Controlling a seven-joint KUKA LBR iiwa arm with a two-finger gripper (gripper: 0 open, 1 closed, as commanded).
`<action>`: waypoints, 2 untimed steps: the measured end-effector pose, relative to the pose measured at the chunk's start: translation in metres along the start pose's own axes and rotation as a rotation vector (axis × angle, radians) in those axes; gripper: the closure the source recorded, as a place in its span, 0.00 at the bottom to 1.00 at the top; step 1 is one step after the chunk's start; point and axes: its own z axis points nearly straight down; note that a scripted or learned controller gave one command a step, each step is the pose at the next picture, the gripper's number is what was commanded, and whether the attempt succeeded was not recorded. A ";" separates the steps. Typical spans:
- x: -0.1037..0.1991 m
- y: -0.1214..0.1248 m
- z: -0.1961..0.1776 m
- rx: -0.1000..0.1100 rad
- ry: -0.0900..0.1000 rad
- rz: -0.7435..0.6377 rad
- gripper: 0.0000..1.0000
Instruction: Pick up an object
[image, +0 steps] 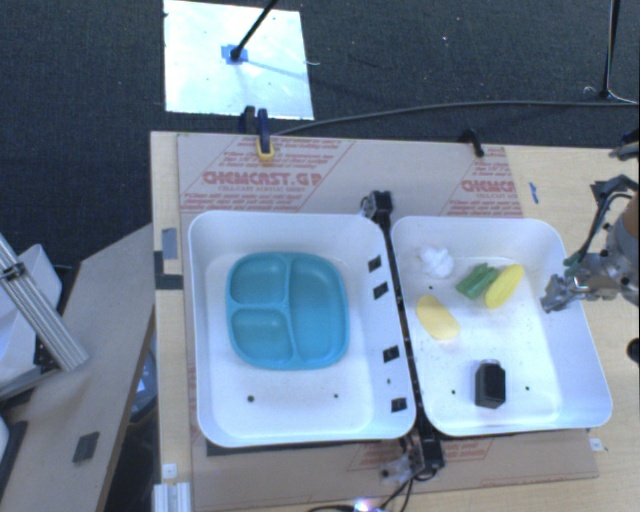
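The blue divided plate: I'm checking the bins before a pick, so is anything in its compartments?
Empty. The blue divided plate lies flat in the left bin, and all three compartments show bare blue.

My pincer (562, 293) sits at the right edge of the picture, over the right rim of the right bin (560, 400). In that bin lie a white ball (436, 261), a green thing (473, 280) touching a yellow one (504, 285), a pale yellow lump (436, 318) and a black block (489, 384). The left bin (215, 400) holds a blue plate (288, 309).
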 end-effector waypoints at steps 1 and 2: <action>0.005 -0.003 -0.045 0.001 0.001 -0.001 1.00; 0.051 0.015 -0.052 0.002 0.002 -0.004 1.00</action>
